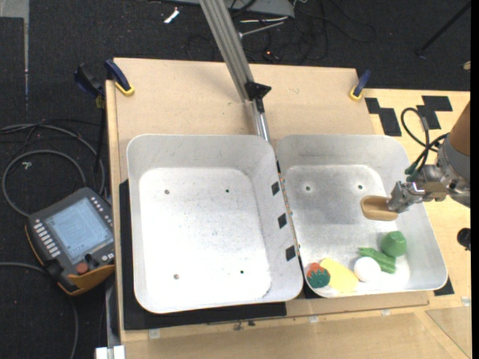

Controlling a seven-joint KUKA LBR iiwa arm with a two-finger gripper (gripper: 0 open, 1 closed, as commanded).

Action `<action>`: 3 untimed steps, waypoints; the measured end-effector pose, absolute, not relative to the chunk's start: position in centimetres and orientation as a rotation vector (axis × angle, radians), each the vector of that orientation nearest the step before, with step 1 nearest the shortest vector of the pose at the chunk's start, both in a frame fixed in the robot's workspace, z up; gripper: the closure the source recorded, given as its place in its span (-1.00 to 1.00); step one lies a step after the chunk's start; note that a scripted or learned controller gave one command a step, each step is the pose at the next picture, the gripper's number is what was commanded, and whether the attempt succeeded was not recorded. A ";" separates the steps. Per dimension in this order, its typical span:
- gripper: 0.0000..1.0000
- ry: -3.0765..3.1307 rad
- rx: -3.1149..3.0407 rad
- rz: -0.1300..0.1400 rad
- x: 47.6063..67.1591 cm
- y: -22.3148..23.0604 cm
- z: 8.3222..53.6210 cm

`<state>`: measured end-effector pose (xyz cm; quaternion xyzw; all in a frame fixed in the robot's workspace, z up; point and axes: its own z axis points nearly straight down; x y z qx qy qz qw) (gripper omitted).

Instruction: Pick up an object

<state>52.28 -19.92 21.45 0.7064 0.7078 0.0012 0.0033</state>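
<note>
arm comes in from the right edge, grey wrist over the right bin (419, 167). gripper (395, 203) sits above the bin's right half, fingers pointing left, and a tan rounded object (376, 208) sits right at the fingertips. its right end goes in between the fingers, so it reads as clamped on the tan piece, though the contact point is small and slightly blurred. tan object is in the middle-right of the bin; can't tell whether it's touching the floor. rest of the objects are bunched in the near corner of the same bin: a green object (392, 244) with a leafy green bit just below it, a white round object (367, 268) touching that green bit, a yellow object (342, 277) just left of the white one, and a red-and-green object (318, 274) at the near-left corner against the bin wall. left bin (150, 155) shows just a speckled white floor. outside the bins: metal pole (228, 40) running diagonally from the top down to the gap between the bins, teach pendant (71, 234) on the floor at left with cables, blue-yellow clamps (120, 78) on the bench's far corners.
</note>
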 end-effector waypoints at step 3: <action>1.00 2.232 2.213 0.002 55.0 -9.9 20.6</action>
